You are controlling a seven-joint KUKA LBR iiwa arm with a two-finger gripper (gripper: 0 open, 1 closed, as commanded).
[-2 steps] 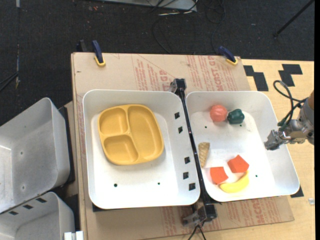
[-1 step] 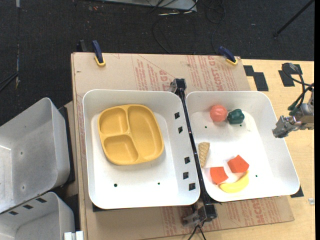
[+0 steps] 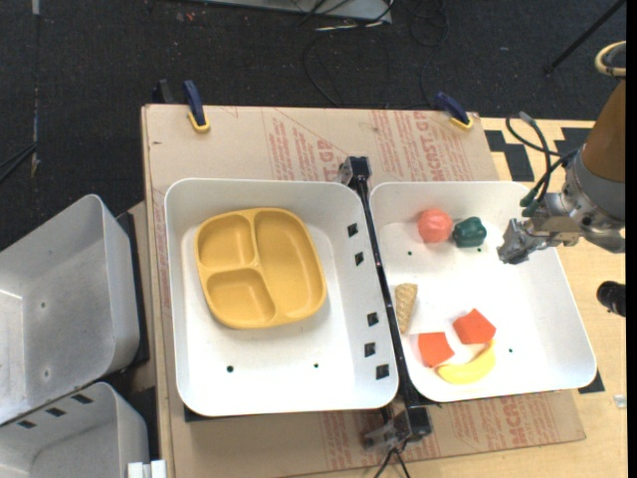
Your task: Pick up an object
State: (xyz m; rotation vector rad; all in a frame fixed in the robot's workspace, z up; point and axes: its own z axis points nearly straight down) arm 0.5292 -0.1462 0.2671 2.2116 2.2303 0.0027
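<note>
Dark green lump (image 3: pixel 470 231) is my landmark here, since it's the closest thing to the gripper (image 3: pixel 518 242) and, I'd guess, the likeliest grab. It sits in the upper part of the right bin (image 3: pixel 567 297), and everything below is placed off it.

The gripper hangs just to the right of the green lump, roughly level with it and clearly apart, with bare white bin floor between them. So the target lies to the gripper's left in the camera view. The lump looks roundish and bumpy with no real long axis that I can make out, so approach angle probably doesn't matter much. Honestly can't tell if the gripper is open or closed; it's a small grey blur at this angle. Nothing is in its grip.

Snug on the left of the green lump is a pink ball (image 3: pixel 434 224), touching or nearly so. That's the one thing in the way: a sloppy close could nudge it or catch both.

Well below the green lump are an orange block (image 3: pixel 475 327), a second orange piece (image 3: pixel 434 348) and a yellow banana (image 3: pixel 468 368), bunched together. Below and left is a tan cone (image 3: pixel 406 305). Far left, in the other bin (image 3: pixel 189 366), sits a yellow divided plate (image 3: pixel 261 267).
</note>
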